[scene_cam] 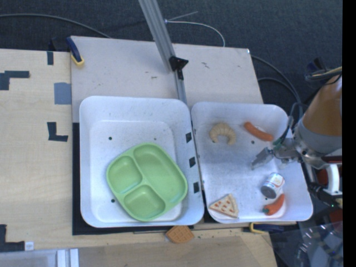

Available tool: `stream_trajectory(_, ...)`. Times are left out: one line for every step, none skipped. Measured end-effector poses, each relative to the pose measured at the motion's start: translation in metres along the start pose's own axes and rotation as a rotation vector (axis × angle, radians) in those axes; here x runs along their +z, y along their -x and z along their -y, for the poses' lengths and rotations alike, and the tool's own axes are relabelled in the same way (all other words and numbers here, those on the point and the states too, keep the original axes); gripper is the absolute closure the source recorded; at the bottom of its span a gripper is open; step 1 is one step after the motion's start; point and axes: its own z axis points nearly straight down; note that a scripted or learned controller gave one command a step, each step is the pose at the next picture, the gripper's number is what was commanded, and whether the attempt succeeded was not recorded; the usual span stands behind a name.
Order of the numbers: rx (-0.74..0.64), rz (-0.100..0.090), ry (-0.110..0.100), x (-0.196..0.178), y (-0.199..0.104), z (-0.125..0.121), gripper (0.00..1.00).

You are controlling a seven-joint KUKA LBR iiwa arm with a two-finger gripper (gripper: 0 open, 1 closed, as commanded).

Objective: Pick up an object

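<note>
The table (33, 121) has a pale wooden top on the left, marked with several dark tape pieces (54, 131), and a lighter grey-white board (128, 65) toward the far side. Two shallow white bins sit side by side directly on it: the left bin (89, 149) and the right bin (222, 113), their inner rims touching. A dark mat (76, 177) shows beneath the left bin's left and near edges. A slanted metal rail (158, 29) crosses the far board and ends at a black clamp (178, 64). A blue and yellow clip (75, 52) rests at the board's far left corner. A small round waffle-like piece (179, 235) lies just near the bins' near edge.
</note>
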Motion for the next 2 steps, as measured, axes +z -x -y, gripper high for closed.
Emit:
stream_trajectory(-0.001, 0.003, 0.008, 0.050, 0.000, -0.001, 0.00)
stream_trajectory(-0.002, 0.002, 0.008, 0.038, -0.001, -0.002, 1.00)
